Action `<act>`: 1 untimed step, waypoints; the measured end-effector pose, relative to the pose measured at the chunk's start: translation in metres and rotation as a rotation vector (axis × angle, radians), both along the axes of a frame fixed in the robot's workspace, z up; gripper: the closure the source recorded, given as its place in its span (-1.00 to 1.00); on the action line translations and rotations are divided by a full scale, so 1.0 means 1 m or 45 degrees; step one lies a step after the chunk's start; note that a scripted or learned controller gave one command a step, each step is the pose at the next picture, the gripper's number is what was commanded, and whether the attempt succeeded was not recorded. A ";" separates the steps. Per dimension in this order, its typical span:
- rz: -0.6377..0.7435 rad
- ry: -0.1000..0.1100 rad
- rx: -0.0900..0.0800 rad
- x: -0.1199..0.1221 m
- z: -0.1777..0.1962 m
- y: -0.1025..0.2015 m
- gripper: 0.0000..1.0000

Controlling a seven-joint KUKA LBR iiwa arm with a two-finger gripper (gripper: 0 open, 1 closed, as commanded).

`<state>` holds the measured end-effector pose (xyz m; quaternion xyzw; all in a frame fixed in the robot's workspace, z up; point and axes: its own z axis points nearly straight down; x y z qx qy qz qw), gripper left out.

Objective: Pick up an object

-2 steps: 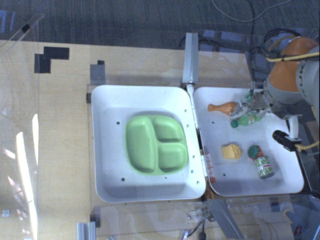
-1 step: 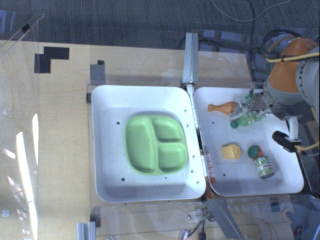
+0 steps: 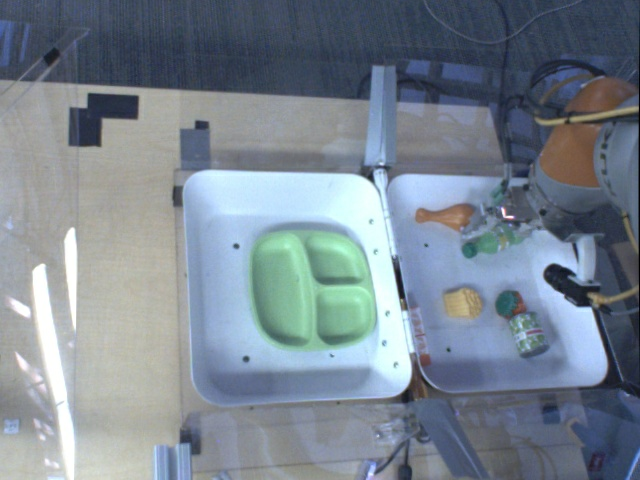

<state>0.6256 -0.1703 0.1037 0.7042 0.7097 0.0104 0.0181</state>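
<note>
The right bin [image 3: 440,368] holds several small objects. An orange toy drumstick [image 3: 445,216] lies near its far wall. A green bottle [image 3: 488,244] lies on its side just right of the drumstick. A yellow lump [image 3: 462,303] rests near the middle, and a small can with a green end [image 3: 525,328] lies to its right. My gripper [image 3: 505,213] hangs low at the bin's far right, directly above and behind the green bottle and just right of the drumstick's thick end. Nothing can be seen held in it.
The left bin [image 3: 210,358] contains a green divided tray [image 3: 312,288]. A metal post [image 3: 380,118] stands behind the seam between the bins. The grey arm with its orange band [image 3: 585,138] enters from the right, and black cables hang beside it over the bin's right rim.
</note>
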 end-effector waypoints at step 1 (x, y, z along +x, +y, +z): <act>-0.093 0.001 -0.004 -0.006 0.000 0.011 -1.00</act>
